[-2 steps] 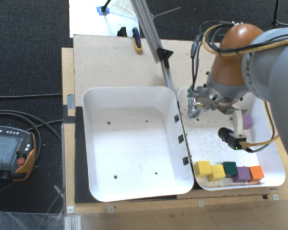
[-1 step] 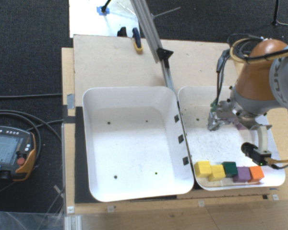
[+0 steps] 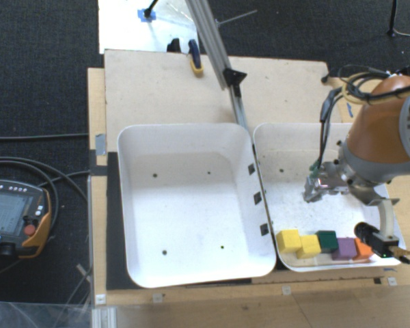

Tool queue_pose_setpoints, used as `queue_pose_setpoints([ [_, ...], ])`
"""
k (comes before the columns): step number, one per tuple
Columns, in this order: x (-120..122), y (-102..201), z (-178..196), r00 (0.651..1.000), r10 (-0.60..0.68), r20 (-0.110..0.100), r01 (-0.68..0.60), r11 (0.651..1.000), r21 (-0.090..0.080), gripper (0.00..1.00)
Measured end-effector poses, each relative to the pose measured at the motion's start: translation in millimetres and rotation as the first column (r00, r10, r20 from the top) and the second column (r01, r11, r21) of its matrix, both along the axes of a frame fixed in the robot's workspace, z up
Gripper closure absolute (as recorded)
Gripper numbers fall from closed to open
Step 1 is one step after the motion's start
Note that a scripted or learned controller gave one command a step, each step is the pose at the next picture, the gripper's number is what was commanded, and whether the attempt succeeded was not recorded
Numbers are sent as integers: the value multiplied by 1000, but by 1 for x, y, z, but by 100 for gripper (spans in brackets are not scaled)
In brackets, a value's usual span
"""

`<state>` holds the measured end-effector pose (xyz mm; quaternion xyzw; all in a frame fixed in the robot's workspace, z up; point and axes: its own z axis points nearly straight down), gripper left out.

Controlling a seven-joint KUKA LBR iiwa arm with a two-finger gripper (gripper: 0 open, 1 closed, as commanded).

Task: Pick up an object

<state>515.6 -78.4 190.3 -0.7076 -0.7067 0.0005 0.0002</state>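
Along the front wall of the right bin [image 3: 287, 139] lies a row of small blocks: a yellow block [image 3: 289, 240], a second yellow block [image 3: 309, 246], a green block [image 3: 326, 239], a purple block [image 3: 344, 248] and an orange block [image 3: 363, 249]. My gripper [image 3: 315, 190] hangs over the middle of the right bin, above and behind the row, apart from the blocks. Nothing shows between its fingers. The orange-banded wrist [image 3: 383, 125] covers the bin's right part.
The left bin [image 3: 133, 142] stands beside the right one, sharing a dividing wall with black clips. A metal pole [image 3: 212, 36] slants over the bench from the back. A teach pendant [image 3: 14, 217] lies on the floor at the left. Cables loop by the arm.
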Motion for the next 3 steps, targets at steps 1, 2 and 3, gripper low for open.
queue_pose_setpoints([
  [1, 79, 52, 1, 1000, 12, 8, -12, 1000, 2, 100],
  [2, 120, -13, -49, 1000, -1, 4, 1, 1000, -4, 100],
  [3, 53, 5, 3, 1000, 2, 3, -2, 1000, 1, 100],
])
